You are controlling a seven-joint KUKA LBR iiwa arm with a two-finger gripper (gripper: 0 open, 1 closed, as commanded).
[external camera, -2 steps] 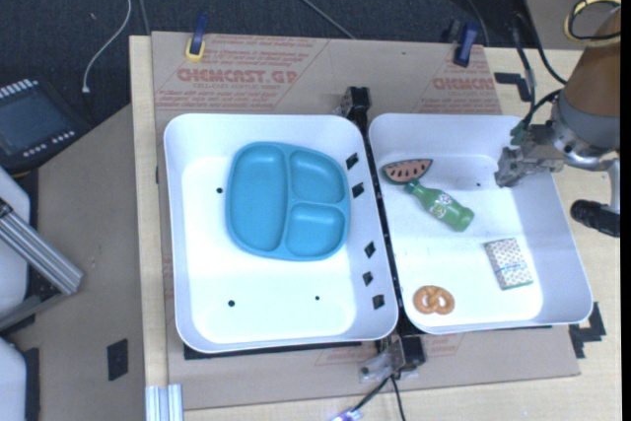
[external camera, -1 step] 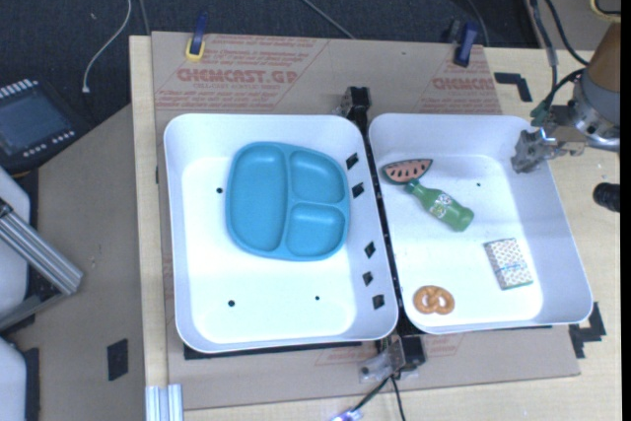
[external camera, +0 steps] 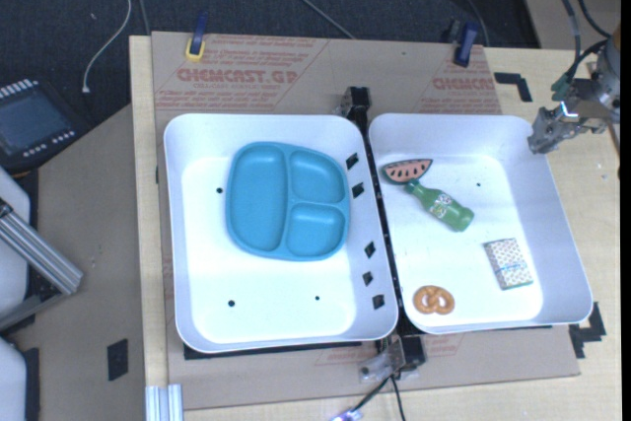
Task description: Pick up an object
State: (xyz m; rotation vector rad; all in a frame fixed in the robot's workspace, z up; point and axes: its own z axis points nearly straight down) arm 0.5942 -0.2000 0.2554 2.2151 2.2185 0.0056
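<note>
Pretzel, the thing closest to the lens in the camera view, sits on the floor of the right bin, well below and to the left of the pincer. Just above it lies a small patterned packet, nearer the pincer's side. A green bottle rests on its side further left, its neck touching a watermelon slice. All four lie loose on the white floor, so nothing is lifted yet and the whole pick is still to do. The pincer hovers at the bin's upper right rim with nothing between its tips; whether it stands wide or narrow I cannot tell. Far to its left, the left bin carries a blue divided plate.
</note>
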